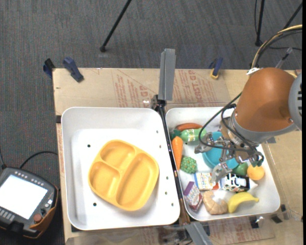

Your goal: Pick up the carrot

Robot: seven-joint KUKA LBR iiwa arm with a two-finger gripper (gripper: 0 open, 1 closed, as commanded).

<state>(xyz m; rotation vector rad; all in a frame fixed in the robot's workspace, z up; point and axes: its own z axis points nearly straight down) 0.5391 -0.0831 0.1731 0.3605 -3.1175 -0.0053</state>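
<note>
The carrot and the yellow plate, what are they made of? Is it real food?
The carrot looks like smooth toy plastic, not real: even orange colour, slight shine. The yellow plate also seems moulded plastic, with glossy highlights on its divider ridges. Both are guesses from their look.

- A yellow divided plate point(124, 174) sat in the left bin point(76, 121), near its middle.
- A banana point(241, 201) lay at the right bin's point(273, 200) front right corner.
- A bread roll point(214, 203) rested just beside it, by the front edge.
- An orange point(255, 172) sat near the right wall.
</note>
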